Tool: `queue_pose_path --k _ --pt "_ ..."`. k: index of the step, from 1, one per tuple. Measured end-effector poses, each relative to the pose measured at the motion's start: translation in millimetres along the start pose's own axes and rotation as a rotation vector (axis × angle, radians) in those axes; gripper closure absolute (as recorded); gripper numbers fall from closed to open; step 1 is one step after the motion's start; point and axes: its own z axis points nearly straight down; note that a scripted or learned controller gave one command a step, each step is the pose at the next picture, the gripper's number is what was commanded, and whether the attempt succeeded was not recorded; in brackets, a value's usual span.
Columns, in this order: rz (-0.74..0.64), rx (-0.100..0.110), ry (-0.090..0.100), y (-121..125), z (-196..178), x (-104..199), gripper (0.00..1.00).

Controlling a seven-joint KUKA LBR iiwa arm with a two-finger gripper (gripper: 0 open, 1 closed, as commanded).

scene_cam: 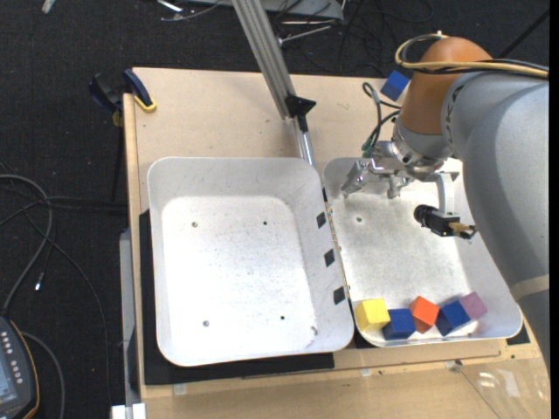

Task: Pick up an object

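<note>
- Metallic grey two-finger gripper [377, 179] hangs over the far end of the right bin; its fingers [354, 182] appear spread apart, with nothing between them.
- Orange band [437, 81] caps the wrist above the gripper, joined to the broad, smooth grey arm [507, 164] entering from the right.
- Green and black cables [377, 133] loop beside the wrist; a small black fitting with an orange tip [441, 223] sits just below it.
- Right shallow white bin [393, 251], smooth plastic with rounded corners and a speckled floor, holds five small blocks along its near rim, well apart from the gripper.
- Yellow cube [372, 312] lies leftmost, touching a dark blue cube [399, 323].
- Orange-red cube [424, 312] sits next, beside a second blue cube [452, 316].
- Pale purple block [473, 305] lies at the right end of the row.
- Left shallow white bin [231, 260], likewise speckled, adjoins the right bin.
- Tan wooden bench top [218, 112] bears both bins.
- Ribbed silver metal pole [262, 42] slants across the bench.
- Blue-and-yellow clamp [131, 90] grips the bench's far left corner.
</note>
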Motion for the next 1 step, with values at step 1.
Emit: queue_pose_path --k 1 --pt "0.002 -0.008 0.002 -72.1 -98.2 30.4 0.00"
